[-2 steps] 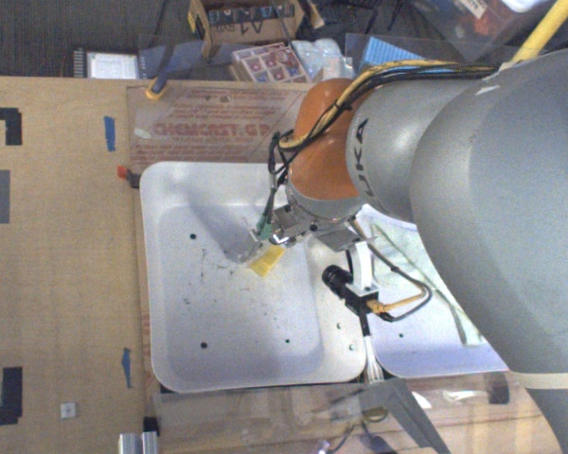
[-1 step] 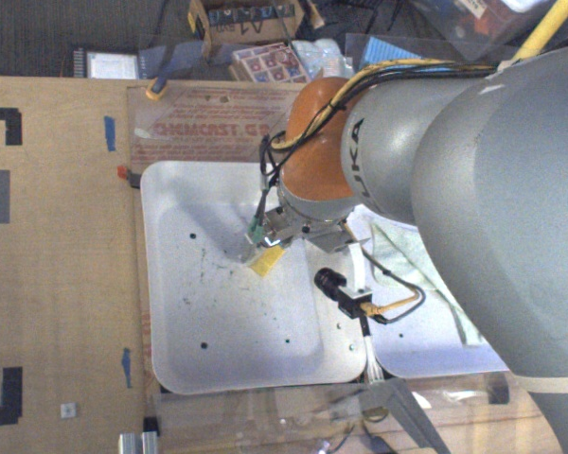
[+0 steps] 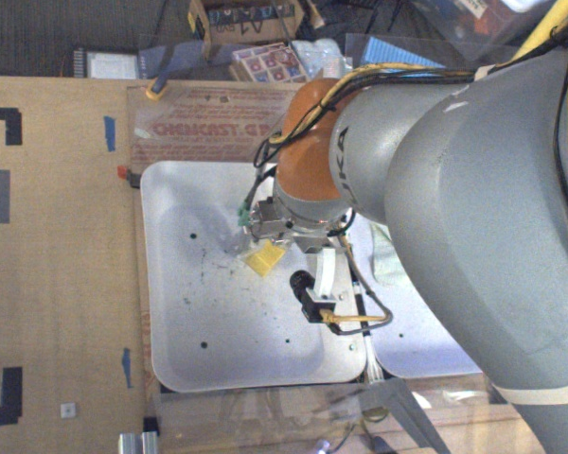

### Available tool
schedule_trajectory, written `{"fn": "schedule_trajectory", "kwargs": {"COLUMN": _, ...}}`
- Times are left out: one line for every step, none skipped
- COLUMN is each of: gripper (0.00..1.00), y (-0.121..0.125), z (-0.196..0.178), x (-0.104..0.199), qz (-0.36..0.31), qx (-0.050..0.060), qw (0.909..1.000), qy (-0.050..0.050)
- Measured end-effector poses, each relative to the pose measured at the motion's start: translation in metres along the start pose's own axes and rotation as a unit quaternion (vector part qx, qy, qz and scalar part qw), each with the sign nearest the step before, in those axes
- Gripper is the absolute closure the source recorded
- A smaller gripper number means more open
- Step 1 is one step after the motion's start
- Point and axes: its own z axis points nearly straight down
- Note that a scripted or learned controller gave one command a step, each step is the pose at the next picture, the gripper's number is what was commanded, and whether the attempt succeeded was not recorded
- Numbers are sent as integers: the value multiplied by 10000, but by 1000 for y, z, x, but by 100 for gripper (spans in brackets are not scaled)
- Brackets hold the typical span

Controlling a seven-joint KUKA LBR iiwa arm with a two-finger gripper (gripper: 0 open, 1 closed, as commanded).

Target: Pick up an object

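Across the right half of the view, the grey arm [image 3: 454,187] is seen reaching in, its bulk hiding most of the right bin [image 3: 426,353], of which a pale corner shows near the lower edge. An orange band [image 3: 308,154] is carried above the wrist. Beneath it the left bin [image 3: 185,329], a shallow white tray with dark specks on its floor, is laid on the tan bench [image 3: 57,253]. The gripper [image 3: 265,223] is held low over the middle of the left bin, just under the wrist. A small yellow block [image 3: 263,260] is seen on the bin floor just beside and below the gripper; whether it is touched cannot be told. Whether the tool is released or clenched cannot be told either.
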Motion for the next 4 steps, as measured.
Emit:
{"fn": "schedule_trajectory", "kwargs": {"gripper": 100, "y": -4, "z": -157, "x": 80, "qz": 988, "qx": -34, "qw": 9950, "qy": -149}}
{"fn": "schedule_trajectory", "kwargs": {"gripper": 100, "y": -28, "z": 1, "x": 57, "qz": 1777, "qx": -39, "qw": 9840, "qy": -142}}
{"fn": "schedule_trajectory", "kwargs": {"gripper": 100, "y": -34, "z": -118, "x": 63, "qz": 1169, "qx": -39, "qw": 9930, "qy": -147}}
{"fn": "schedule_trajectory", "kwargs": {"gripper": 100, "y": -36, "z": -11, "x": 30, "qz": 943, "qx": -81, "qw": 9954, "qy": -120}}
